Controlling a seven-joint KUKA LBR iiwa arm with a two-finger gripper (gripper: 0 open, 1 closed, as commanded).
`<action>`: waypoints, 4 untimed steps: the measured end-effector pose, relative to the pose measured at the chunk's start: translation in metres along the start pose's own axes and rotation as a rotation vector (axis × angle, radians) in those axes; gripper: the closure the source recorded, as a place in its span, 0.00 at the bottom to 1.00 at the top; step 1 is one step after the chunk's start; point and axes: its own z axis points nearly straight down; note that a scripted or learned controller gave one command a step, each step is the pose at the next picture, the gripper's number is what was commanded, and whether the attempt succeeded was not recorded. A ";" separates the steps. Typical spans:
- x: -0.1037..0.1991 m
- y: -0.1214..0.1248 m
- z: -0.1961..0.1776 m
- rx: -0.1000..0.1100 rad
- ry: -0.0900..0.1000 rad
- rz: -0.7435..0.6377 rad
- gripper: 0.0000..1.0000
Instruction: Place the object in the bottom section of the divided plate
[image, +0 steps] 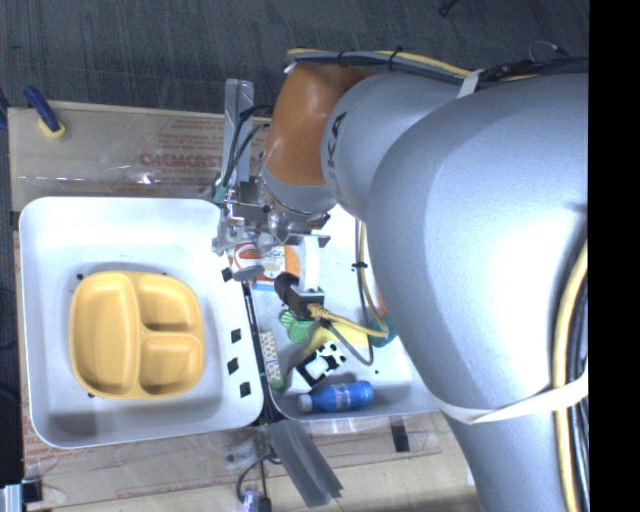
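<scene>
A yellow divided plate (137, 332) lies in the left white bin (50, 225), with one long section on its left and two smaller ones on its right. My gripper (243, 243) hangs over the top left corner of the right bin (395, 385), close to the wall between the bins. Just below it sits a small orange and white object (262, 262); whether the gripper holds it is hidden. The plate's sections hold nothing.
In the right bin lie a blue bottle (340, 396), a green item (294, 325) and a yellow and black piece (325, 350). The large grey arm covers most of that bin. A blue clamp (42, 110) sits at the bench's far left corner.
</scene>
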 end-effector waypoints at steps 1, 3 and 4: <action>0.066 -0.019 -0.048 -0.006 -0.001 -0.258 1.00; 0.141 -0.063 -0.059 -0.003 -0.002 -0.598 0.00; 0.116 -0.141 0.099 -0.005 0.000 -0.548 0.00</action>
